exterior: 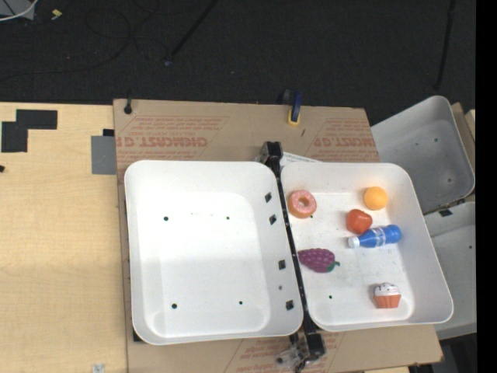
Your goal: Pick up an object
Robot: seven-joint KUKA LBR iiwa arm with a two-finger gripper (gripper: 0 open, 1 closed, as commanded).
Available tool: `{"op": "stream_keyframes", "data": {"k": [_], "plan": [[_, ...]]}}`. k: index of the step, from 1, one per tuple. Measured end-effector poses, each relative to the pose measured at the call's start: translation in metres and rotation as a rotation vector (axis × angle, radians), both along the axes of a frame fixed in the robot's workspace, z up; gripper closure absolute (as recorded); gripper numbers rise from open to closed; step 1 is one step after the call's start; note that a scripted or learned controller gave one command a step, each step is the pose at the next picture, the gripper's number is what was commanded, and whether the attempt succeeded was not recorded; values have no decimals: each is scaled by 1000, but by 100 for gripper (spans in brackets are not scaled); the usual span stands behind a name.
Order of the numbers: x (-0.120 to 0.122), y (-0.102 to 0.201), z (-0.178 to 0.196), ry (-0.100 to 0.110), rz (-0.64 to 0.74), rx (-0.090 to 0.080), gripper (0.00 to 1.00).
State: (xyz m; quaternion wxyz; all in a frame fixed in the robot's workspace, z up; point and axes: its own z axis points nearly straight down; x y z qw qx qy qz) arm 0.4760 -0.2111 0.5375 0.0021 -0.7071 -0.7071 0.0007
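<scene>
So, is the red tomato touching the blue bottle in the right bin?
Touching, it seems. In the camera view the red tomato sits against the white cap end of the blue bottle, with no strip of white bin floor between them.

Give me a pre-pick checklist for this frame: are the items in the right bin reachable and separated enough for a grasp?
1. Objects lie in the right bin: ok.
2. Doughnut stands apart from its neighbours: ok.
3. Tomato apart from blue bottle: not ok, they touch.
4. Orange has room around it: ok.
5. Grapes away from the bin wall: not ok, close to the divider.
6. Cupcake upright and isolated: ok.
</scene>
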Motion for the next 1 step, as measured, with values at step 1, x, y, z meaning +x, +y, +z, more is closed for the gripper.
{"op": "stream_keyframes", "data": {"k": [1], "plan": [[0,2,0,1,-1,0,100]]}}
